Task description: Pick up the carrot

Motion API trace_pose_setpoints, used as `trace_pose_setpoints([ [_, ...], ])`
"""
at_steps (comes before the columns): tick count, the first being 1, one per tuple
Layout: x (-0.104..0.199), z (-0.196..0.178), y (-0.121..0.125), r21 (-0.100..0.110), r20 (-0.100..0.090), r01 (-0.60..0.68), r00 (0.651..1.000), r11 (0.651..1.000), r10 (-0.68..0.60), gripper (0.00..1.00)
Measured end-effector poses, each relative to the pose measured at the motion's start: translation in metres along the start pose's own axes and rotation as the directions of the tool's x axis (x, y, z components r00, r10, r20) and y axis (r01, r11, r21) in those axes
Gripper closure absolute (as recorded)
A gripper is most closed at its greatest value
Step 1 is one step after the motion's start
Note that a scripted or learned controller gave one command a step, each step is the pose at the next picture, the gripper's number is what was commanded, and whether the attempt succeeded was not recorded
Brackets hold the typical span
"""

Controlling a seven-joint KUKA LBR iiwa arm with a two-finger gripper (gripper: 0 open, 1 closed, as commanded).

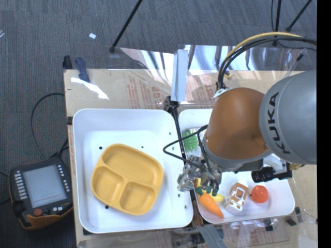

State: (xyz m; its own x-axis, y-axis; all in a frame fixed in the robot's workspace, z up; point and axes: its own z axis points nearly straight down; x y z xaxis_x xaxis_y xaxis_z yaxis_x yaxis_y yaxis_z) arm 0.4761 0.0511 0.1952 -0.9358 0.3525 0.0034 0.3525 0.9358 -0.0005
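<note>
Smooth tapered orange carrot (211,204), green top toward end effector (197,179) just above, tip lower-right; end effector state unclear.

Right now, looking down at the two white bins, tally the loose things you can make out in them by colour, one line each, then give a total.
Yellow: 2, the divided plate and a small yellow piece
Orange: 1, the carrot
Red: 1, the round red toy
White and brown: 1, the small block toy
Green: 1, a green item, partly hidden by the arm
Total: 6
</note>
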Motion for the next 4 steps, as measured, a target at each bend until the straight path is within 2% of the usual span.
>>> trace_pose_setpoints([
  [1, -0.001, -0.009, 0.0, 0.0, -0.001, 0.002, 1.0, 1.0, -0.002, 1.0],
  [2, -0.001, 0.01, -0.007, 0.004, -0.002, -0.462, 0.887, 0.887, 0.462, 1.0],
  [3, -0.018, 0.009, -0.048, 0.002, -0.001, -0.476, 0.879, 0.879, 0.476, 1.0],
  [4, -0.018, 0.009, -0.048, 0.002, -0.002, -0.475, 0.88, 0.88, 0.475, 0.0],
])
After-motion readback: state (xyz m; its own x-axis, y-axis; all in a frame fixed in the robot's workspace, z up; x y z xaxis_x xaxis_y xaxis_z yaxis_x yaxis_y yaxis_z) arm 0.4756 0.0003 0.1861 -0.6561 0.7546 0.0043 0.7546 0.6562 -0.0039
